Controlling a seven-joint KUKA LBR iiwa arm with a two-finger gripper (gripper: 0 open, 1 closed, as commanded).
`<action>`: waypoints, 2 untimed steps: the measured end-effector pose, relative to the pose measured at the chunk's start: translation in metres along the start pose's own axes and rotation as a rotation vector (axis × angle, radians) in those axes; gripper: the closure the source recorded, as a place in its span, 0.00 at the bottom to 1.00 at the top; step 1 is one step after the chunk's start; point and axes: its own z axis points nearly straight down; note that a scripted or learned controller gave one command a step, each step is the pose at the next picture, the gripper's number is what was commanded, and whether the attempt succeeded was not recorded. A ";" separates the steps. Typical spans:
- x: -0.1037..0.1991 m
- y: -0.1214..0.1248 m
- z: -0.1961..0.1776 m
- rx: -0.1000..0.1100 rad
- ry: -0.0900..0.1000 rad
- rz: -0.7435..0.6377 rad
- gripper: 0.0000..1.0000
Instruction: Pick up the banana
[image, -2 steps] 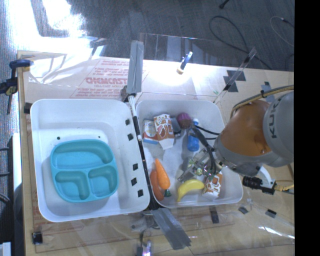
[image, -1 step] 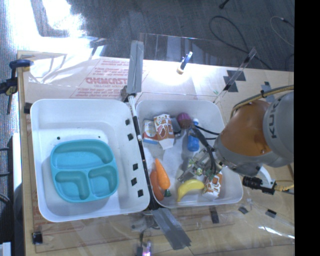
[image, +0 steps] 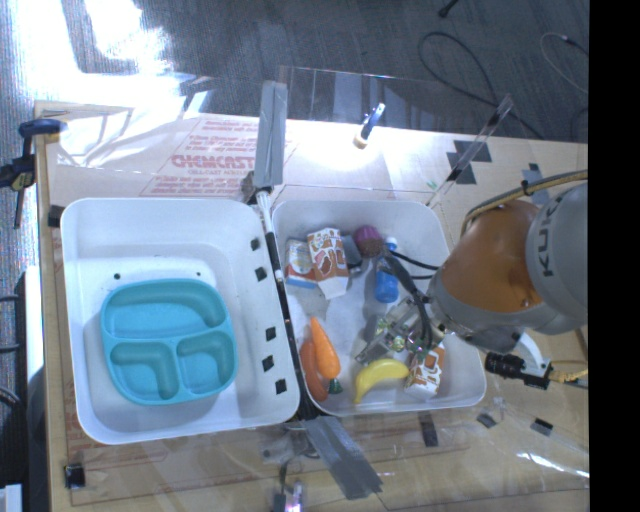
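Robotics laboratory. A wooden bench (image: 520, 170) carries two white bins (image: 80, 250) taped in place; a grey industrial arm (image: 560, 260) with an orange band enters from 3 o'clock. Loose cables (image: 470, 50) trail over grey carpet (image: 300, 30) toward 12 o'clock.

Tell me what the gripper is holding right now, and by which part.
Nothing that I can see. The gripper sits low in the right bin, above the banana, which lies on the bin floor apart from it. Whether its fingers are closed cannot be told.
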 end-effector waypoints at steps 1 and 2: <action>0.000 0.000 0.000 0.000 0.000 0.000 0.00; 0.000 0.000 0.000 0.000 0.000 0.000 0.00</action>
